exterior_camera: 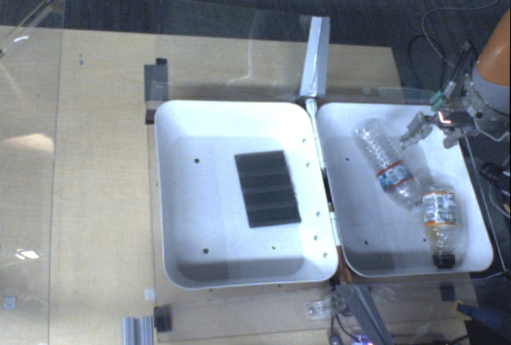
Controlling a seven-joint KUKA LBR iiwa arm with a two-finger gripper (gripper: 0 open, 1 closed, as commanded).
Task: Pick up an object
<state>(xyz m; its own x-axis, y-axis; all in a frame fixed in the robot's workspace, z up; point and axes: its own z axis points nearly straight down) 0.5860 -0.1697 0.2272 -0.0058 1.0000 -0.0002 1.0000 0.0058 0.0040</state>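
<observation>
Two clear plastic bottles lie in the right bin [363, 235]. The larger bottle [386, 161] lies slantwise near the bin's middle. The smaller one [439, 222] lies at the front right with its dark cap toward the front wall. A flat black ribbed block [267, 188] rests in the middle of the left bin [184, 200]. My gripper [433, 132] hangs over the right bin's back right corner, open, nothing between its fingers. It is to the right of the larger bottle's top end and apart from it.
A metal post [314, 56] stands behind the seam between the bins. Cables [447, 32] trail at the back right behind the arm. Clear panels cover the bench to the left. Black brackets [156, 84] sit by the left bin's corners.
</observation>
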